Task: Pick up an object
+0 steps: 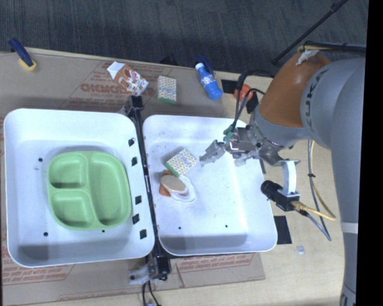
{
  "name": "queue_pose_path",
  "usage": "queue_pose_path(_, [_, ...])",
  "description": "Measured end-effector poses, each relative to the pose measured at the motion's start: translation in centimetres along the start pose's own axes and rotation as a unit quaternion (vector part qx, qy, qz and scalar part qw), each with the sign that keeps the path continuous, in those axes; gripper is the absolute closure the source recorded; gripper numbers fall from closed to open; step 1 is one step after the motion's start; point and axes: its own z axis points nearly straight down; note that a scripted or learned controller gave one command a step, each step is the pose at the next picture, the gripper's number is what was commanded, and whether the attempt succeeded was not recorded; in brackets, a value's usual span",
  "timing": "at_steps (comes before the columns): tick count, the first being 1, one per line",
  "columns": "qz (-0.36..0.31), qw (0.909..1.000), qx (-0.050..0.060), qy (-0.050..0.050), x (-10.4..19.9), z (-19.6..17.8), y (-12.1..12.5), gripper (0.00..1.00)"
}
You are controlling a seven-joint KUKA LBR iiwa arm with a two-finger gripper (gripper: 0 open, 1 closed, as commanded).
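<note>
White plastic, two shallow bins side by side on my bench. In the left bin I see a pale green divided tray, three compartments, lying flat near the middle. The right bin holds two things close together toward its left half: a small green-and-yellow packet, tilted, and just below it a brown-and-white item that I read as a wrapped snack, though I can't make out more. The two look to be touching or nearly so.

My arm reaches in from the right, orange band above the wrist. The pincer sits over the right bin, just to the right of the packet, apart from it. I cannot tell whether it is spread or closed; I see nothing held in it.

Behind the bins, on brown cardboard, lie a red-and-white wrapper, a small yellowish box and a blue bottle. A blue-and-yellow clamp sits at the far left corner.
</note>
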Motion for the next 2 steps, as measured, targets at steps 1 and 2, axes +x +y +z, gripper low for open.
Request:
queue_pose_path(1, [-0.001,1.0000,0.002,0.001,5.9,9.2,-4.1,0.00])
queue_pose_path(2, [0.002,1.0000,0.007,0.000,1.6,10.7,7.0,0.00])
